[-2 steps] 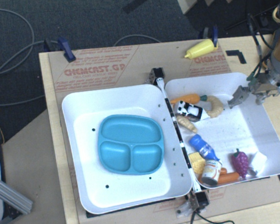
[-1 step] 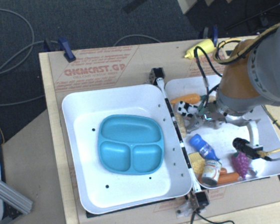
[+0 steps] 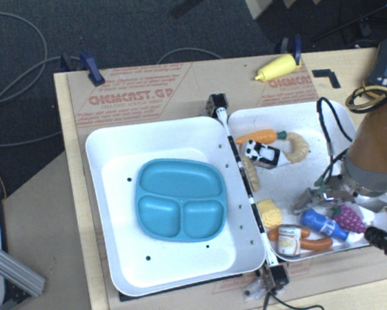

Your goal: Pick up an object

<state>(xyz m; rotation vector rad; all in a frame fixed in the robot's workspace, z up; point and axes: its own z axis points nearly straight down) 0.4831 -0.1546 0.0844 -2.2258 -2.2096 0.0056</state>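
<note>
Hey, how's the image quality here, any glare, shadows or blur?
Camera view: lighting even and soft; the white bins look bright, near washed-out; the blue plate casts faint shadow; small toys by the gripper are slightly soft, the floor dark.

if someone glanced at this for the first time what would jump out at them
Probably the big blue divided plate, alone in the left bin. Next, the clutter of small toy foods in the right bin: a carrot near the top, purple grapes and a blue bottle at the bottom, where the grey arm comes in from the right.
</note>
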